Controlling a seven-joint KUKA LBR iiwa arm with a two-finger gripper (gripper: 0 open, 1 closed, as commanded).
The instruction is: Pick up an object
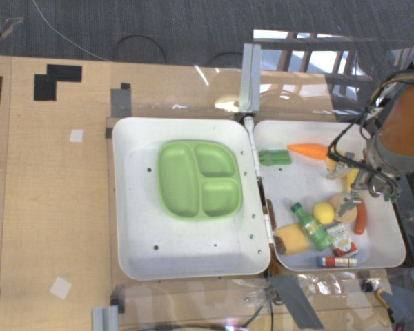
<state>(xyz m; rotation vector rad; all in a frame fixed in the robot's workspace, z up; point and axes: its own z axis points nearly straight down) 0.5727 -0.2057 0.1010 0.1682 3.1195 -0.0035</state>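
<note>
The right bin (283, 185) holds several small objects. An orange carrot (307, 150) and a green block (274, 158) lie at its far side. A green bottle (309, 225), a yellow lemon (323, 213), a tan sponge-like block (292, 240), a printed packet (339, 236), a red sausage-shaped piece (360, 219) and a red-and-blue marker (337, 261) crowd its near side. My gripper (349, 202) hangs over the bin's right part, just right of the lemon and above the packet. A yellow item (350, 178) is partly hidden under the wrist.
The left bin (138, 247) holds a green divided plate (199, 179). A metal post (249, 74) stands behind the wall between the bins. The arm's orange band (407, 119) and cables overhang the right bin's right edge.
</note>
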